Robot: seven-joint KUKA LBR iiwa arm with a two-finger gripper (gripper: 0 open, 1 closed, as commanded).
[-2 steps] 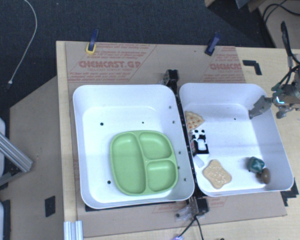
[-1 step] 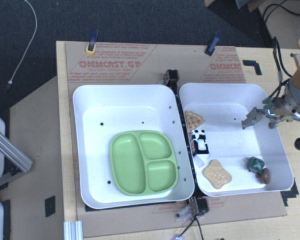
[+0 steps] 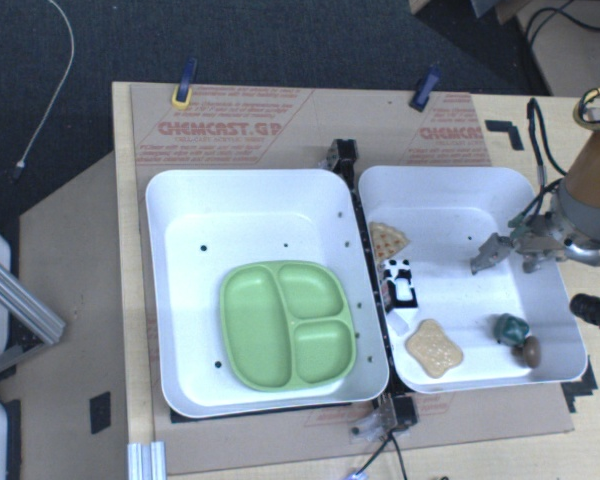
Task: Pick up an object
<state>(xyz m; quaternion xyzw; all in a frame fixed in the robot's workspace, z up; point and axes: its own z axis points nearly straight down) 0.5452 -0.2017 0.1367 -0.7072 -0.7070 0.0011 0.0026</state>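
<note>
Overhead, far to the tool's left: the left bin (image 3: 170,268), white and shallow, holding a green divided plate (image 3: 285,323) with three compartments, lying flat toward the bin's near side. A black clamp (image 3: 342,154) sits at the far end of the seam between the two bins.

Right bin (image 3: 450,183), nearer the tool: against its left wall, a tan cracker-like piece (image 3: 388,238), and just below that a small black-and-white object (image 3: 401,286), too small to identify with certainty. Below the tool and to its left, a beige toast-shaped piece (image 3: 434,349) lies flat near the bin's front rim. Almost straight below the tool, near the bin's front right corner, a teal object (image 3: 511,329) touches a small brown one (image 3: 530,351).

Tool (image 3: 510,251): hangs over the right half of the right bin, reaching in from the right on the arm (image 3: 590,193). Its fingers (image 3: 488,254) are spread apart, nothing between them. All objects in the bin lie apart from it; the teal one is closest.

The bench (image 3: 280,118) under both bins is brown board with red printing.
</note>
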